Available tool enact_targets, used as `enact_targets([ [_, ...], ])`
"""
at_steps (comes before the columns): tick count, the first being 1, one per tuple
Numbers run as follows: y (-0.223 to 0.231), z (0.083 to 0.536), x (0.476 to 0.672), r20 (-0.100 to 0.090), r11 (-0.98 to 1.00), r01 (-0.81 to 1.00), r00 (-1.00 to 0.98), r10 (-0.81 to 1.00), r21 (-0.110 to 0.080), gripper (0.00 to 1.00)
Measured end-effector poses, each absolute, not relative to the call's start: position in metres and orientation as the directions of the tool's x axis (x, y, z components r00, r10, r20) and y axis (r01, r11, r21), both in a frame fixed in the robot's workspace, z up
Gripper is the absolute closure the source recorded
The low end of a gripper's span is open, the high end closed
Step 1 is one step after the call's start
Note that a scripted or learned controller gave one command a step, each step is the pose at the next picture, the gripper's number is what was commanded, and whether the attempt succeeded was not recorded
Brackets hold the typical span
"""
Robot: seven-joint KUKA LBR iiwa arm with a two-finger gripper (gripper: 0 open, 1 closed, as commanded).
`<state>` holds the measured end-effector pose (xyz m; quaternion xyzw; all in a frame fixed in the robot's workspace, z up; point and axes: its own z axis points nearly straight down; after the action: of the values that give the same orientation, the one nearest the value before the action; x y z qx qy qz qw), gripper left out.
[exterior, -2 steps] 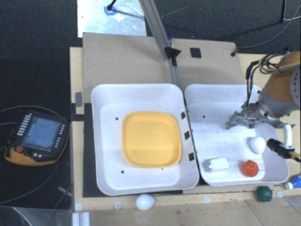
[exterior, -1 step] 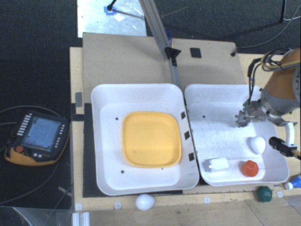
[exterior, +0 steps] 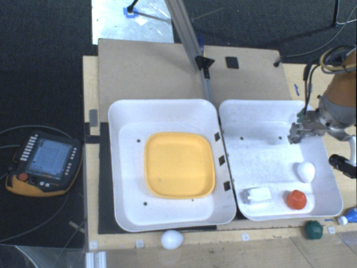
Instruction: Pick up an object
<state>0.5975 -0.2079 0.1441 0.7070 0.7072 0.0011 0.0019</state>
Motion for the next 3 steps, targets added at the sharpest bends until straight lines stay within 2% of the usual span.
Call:
enact_targets([
  [2, -0.207, 0.27, 0.598, -0.002, 0.001, 1.0, -0.001, 1.0, 0.006, 1.0],
  [3, -0.157, 0.255, 0.594, 0.001, 0.004, 1.0, -0.004, 1.0, 0.0, 1.0],
])
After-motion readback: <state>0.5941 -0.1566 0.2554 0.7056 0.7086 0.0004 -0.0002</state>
